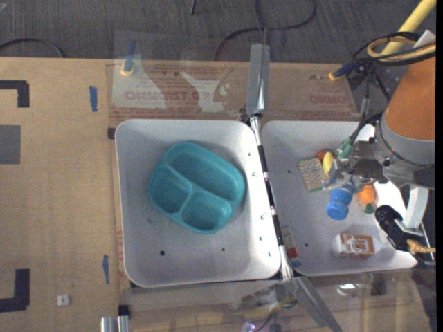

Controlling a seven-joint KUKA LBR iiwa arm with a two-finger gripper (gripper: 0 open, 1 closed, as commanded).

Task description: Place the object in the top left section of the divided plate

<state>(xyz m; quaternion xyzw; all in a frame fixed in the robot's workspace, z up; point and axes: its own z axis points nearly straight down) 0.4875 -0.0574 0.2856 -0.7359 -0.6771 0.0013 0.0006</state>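
None of the placing is done: the teal divided plate [197, 185] lies bare in the left bin [131, 254], while the pincer [349, 168], its opening indiscernible, is lowered among small objects [339, 203] in the right bin [291, 144].

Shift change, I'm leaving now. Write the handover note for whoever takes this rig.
Gripper: low in the right bin among the small objects; finger state unreadable, no grasp confirmed.
Teal divided plate: in the left bin, tilted, all sections bare.
Right bin: blue cup, patterned packet, orange piece, small carton.
Done: nothing placed.
Left: pick an object, carry it over, set it in the plate's top left section.
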